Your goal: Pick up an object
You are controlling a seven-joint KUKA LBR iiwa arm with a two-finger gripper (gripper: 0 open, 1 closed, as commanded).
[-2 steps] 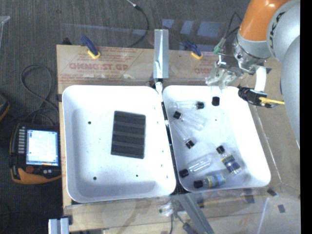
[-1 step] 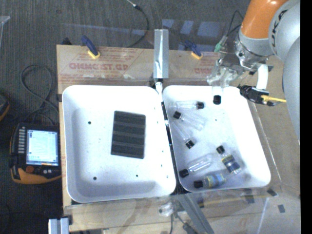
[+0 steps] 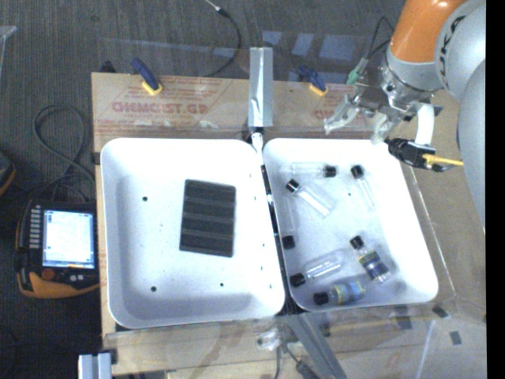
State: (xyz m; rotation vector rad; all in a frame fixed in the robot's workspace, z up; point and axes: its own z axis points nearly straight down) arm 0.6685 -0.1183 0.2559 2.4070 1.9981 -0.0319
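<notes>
Camera view: two white bins side by side on bench. Left bin (image 3: 118, 212) holds one black ribbed pad (image 3: 208, 217), flat, near centre. Right bin (image 3: 418, 235) holds several clear vials with black caps: two (image 3: 310, 169) (image 3: 308, 197) near upper left, one (image 3: 362, 183) upper right, one (image 3: 319, 270) lower middle, plus small dark-capped bottles (image 3: 370, 260) (image 3: 340, 293) toward lower edge. Gripper (image 3: 359, 124) above far rim of right bin, over bench, apart from vials. Fingers spread apart, nothing between them.
</notes>
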